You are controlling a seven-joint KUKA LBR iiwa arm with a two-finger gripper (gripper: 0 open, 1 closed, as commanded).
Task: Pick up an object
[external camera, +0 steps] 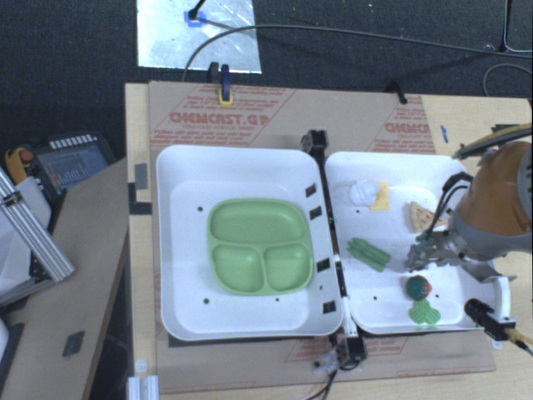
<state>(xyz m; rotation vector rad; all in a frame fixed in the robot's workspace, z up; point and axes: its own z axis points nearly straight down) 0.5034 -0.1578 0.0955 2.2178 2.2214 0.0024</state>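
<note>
- Two white bins: left bin [179, 223] carries a green divided plate [256, 246].
- Right bin [391, 169], near edge: red-green ball [418, 287], green leaf piece [425, 312].
- Gripper [420, 255] beside ball; finger state cannot be told.

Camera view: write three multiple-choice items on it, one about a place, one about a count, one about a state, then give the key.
1. Where does the green divided plate lie?
A. left bin
B. right bin
C. on the cardboard

2. How many compartments has the plate?
A. two
B. three
C. five

3. How does the tool stand to the round red-and-green object?
A. lifting it clear of the bin
B. above it, the object lying on the bin floor
C. pressing it into the plate

Key: 1 A, the plate sits in the left bin. 2 B, one wide section over two smaller ones. 3 B, the object rests in the right bin just below the tool.
</note>
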